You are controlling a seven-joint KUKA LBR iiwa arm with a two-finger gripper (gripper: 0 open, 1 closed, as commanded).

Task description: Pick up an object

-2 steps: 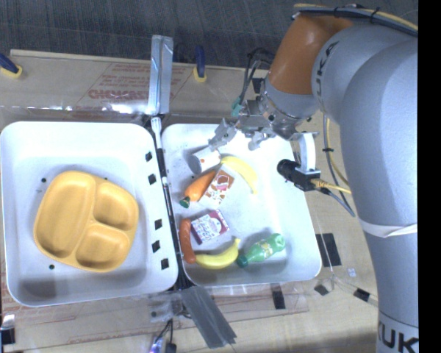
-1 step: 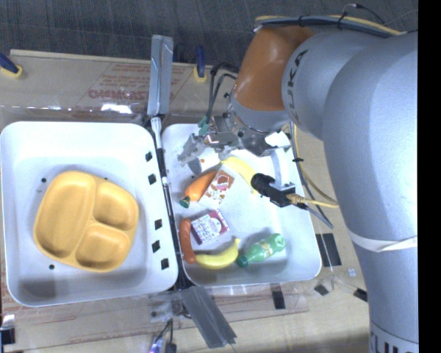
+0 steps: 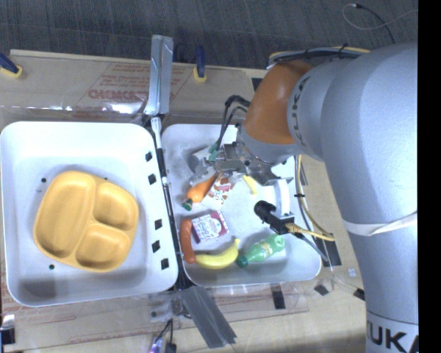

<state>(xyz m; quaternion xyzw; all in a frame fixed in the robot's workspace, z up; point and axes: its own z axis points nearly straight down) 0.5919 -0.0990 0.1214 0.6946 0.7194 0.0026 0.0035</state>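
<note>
The yellow three-compartment plastic tray [image 3: 86, 219] lies in the left white bin [image 3: 15, 197]. In the right white bin [image 3: 309, 271], the gripper [image 3: 224, 164] hovers above an orange toy carrot [image 3: 201, 190], apparently reaching; next comes lowering and closing.

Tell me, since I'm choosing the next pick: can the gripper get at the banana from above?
Probably yes. The banana lies uncovered near the right bin's front wall; a green bottle touches its right end, so closing there may be tight.
</note>
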